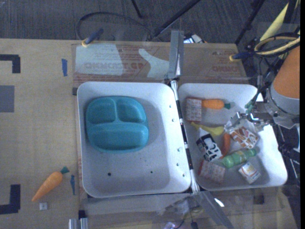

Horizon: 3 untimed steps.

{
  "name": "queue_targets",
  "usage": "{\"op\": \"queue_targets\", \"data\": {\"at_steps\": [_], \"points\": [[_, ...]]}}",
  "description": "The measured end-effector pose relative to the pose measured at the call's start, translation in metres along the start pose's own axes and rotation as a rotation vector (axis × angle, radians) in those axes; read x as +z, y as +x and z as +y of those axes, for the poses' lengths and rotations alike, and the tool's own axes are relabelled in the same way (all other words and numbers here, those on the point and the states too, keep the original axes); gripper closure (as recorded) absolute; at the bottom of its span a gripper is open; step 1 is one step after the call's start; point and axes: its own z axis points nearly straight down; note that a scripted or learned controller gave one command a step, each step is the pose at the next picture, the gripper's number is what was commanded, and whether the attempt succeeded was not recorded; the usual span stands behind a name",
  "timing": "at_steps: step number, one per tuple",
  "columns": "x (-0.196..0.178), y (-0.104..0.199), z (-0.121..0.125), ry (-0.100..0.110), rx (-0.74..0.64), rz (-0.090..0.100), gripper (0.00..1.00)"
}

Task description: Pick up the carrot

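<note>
Across the frame's middle, bench (38, 128): tan board lying flat, carrying two shallow white bins side by side.
Left bin (157, 175): sitting at centre frame, holding a teal divided plate (116, 123) in its upper left part.
Right bin (276, 171): sitting at right of centre, crowded with small goods.
Arm (290, 78): reaching in from the right edge, its orange band showing at upper right above the grey wrist.
Gripper (251, 114): hanging over the right bin's upper right part, just above a crinkled snack packet (244, 136); whether the fingers are parted or closed, cannot tell.
Carrot (213, 104): lying on its side in the upper part of the right bin, green top pointing right, just beside a small reddish packet (193, 109) and apart from the gripper.
Second carrot (47, 185): lying on the bench at lower left of the frame, outside both bins, green top pointing up and right.
Banana (209, 128): lying below the carrot in the right bin.
Green bottle (237, 158): lying on its side in the lower part of the right bin.
</note>
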Motion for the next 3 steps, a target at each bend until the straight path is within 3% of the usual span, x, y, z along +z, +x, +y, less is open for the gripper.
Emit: {"op": "queue_targets", "data": {"at_steps": [1, 2, 3], "points": [[0.106, 0.040, 0.067, -0.002, -0.155, -0.001, 0.00], [0.095, 0.037, 0.068, -0.004, -0.148, -0.001, 1.00], [-0.003, 0.046, 0.146, -0.004, 0.088, -0.003, 1.00]]}}
